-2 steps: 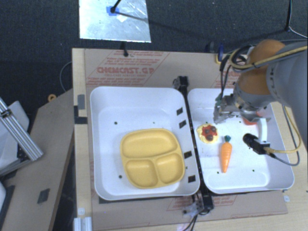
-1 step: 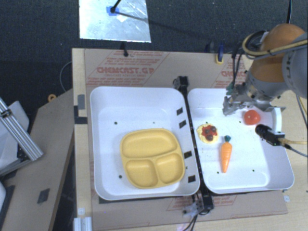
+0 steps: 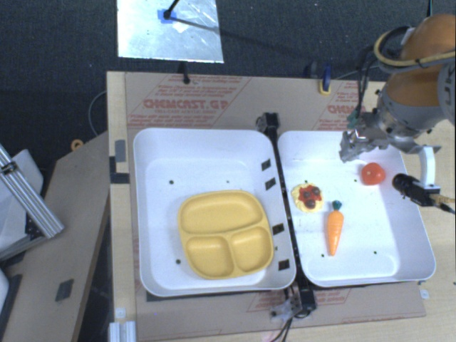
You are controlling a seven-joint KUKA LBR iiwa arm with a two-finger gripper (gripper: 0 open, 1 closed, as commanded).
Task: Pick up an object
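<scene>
Right bin carries three loose items: a red tomato toward the far right, a small round pizza-like toy near the divider, and a carrot lying lengthwise just beside it. All three rest flat on the bin floor, apart from one another, which leaves approach room around each. Left bin holds a yellow divided tray, lying flat toward the near side.

The tool sits over the far part of the right bin, just left of the tomato and apparently above it rather than around it. Nothing is visible between its tips. Whether it is spread or pressed together cannot be told at this resolution. Judged position: an approach stance, with the tomato the nearest candidate.
</scene>
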